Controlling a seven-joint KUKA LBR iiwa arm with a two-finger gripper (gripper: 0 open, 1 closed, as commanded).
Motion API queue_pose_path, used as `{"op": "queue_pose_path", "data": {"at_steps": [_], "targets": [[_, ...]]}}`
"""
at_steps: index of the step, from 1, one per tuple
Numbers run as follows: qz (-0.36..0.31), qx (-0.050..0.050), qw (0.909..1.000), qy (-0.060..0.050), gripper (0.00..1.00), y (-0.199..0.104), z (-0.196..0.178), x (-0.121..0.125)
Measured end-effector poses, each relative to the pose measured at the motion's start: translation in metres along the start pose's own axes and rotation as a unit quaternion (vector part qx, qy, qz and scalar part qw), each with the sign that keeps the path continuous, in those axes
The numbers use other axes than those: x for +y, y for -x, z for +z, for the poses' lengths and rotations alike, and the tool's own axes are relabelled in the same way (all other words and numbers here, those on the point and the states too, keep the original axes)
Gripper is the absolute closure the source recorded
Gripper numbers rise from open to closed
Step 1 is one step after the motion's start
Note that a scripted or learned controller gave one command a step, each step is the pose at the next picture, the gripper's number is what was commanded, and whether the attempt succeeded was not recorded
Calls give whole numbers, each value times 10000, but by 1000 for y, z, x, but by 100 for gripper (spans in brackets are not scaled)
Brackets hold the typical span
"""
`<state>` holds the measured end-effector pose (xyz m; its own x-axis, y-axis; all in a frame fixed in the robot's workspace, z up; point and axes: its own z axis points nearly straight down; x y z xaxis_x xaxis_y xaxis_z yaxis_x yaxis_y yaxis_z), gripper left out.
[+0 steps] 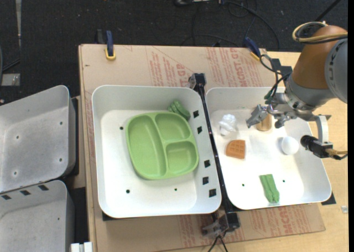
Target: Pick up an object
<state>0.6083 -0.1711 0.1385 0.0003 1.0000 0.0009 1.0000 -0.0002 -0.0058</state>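
Note:
My gripper (267, 119) hangs low over the back of the right bin (315, 181). Its fingers are spread apart, one on each side of a small tan block (264, 124) that rests on the bin floor. The gripper is open and nothing is lifted. To the left of it lie a crumpled white object (227, 124) and an orange-brown wedge (236, 149). A white round piece (288, 145) sits just right of the gripper, and a green strip (270, 188) lies near the bin's front edge.
The left bin (110, 190) holds a green divided plate (162, 144) with a small green item (179, 108) at its back corner. A black clamp rail (209, 134) runs between the two bins. A cable and black connector (313, 147) hang by the arm's wrist.

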Motion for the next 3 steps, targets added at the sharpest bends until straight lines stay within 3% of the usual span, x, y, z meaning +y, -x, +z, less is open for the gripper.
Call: {"op": "queue_pose_path", "data": {"at_steps": [1, 2, 3], "targets": [[0, -1, 10000, 7, 0, -1, 50, -1], [1, -10, 10000, 38, 100, 0, 36, 1], [7, -14, 10000, 55, 100, 1, -10, -5]]}}
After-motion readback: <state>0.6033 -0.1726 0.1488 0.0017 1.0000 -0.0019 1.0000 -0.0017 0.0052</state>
